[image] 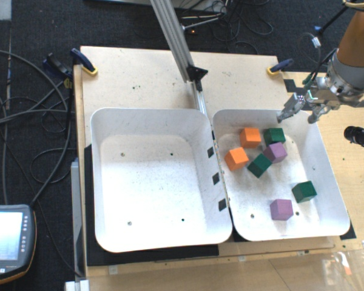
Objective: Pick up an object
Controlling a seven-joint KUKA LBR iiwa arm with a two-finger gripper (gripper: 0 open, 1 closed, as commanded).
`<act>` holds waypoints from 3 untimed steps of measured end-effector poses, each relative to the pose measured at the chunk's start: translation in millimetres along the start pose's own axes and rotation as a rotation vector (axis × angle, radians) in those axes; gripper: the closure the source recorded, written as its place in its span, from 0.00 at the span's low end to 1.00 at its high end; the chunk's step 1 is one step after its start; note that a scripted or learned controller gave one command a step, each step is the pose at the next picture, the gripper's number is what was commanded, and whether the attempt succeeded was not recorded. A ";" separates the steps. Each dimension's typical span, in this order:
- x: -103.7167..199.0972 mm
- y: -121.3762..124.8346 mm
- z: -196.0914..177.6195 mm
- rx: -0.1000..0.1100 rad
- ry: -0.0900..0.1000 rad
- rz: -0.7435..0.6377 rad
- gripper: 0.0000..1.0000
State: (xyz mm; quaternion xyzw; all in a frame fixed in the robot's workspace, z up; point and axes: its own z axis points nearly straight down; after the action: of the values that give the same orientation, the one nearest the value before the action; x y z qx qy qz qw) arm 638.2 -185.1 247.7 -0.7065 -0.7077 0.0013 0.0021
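The right bin [327, 180] holds several small blocks. Two orange blocks [250, 137] [236, 158] sit near its back left. A dark green block [274, 136] lies beside a purple one [277, 152], and another green block [259, 164] is tilted just below them. Further forward rest a green block [304, 191] and a purple block [281, 209]. My gripper [299, 112] hangs over the bin's back right rim, above and right of the cluster. Its fingers are spread open, and nothing is between them.
The left bin [103, 162] sits beside the right one, sharing a middle wall. A slanted metal pole [173, 32] rises from behind the bins. Clamps [84, 62] [279, 67] grip the board's back corners. Cables and a pendant [9, 241] lie at left.
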 end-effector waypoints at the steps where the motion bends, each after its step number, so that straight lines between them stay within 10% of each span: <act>1: 0.3 0.4 -2.1 -0.003 -0.001 -0.001 0.00; 3: 4.1 -1.9 87.5 0.000 0.000 -0.001 0.00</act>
State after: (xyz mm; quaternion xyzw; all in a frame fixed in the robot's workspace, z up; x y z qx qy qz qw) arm 635.8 -180.9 160.2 -0.7063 -0.7079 0.0014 0.0018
